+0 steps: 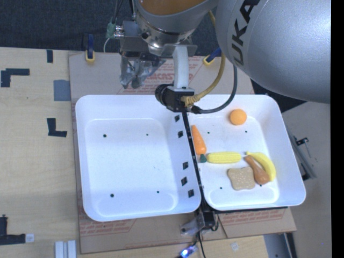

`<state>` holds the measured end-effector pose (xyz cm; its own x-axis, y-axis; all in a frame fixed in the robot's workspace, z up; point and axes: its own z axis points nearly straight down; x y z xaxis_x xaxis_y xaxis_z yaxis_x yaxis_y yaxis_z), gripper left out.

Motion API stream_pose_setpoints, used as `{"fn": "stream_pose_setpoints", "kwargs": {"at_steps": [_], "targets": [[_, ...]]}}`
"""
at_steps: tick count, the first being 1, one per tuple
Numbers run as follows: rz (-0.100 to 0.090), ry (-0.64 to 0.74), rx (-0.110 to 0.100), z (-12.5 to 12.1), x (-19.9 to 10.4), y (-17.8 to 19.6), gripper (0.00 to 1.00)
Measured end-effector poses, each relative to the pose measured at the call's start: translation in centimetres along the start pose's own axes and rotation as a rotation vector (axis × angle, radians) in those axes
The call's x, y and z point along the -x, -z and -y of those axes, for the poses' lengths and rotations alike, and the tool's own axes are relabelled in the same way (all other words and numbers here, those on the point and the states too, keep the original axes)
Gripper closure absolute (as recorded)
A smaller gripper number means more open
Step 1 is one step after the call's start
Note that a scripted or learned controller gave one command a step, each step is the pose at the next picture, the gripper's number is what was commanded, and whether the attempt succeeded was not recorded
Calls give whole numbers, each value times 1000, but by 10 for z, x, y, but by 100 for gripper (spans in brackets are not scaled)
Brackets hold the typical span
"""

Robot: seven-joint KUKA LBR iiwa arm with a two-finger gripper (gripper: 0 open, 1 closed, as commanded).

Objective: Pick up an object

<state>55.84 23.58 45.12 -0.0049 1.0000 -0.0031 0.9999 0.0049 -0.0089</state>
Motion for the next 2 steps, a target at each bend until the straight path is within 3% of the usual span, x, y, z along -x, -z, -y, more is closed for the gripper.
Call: {"fn": "stream_pose_setpoints", "kwargs": {"at_steps": [1, 2], "targets": [[-7, -2, 16, 10, 3, 89, 100], [-2, -4, 6, 26, 3, 83, 100]]}}
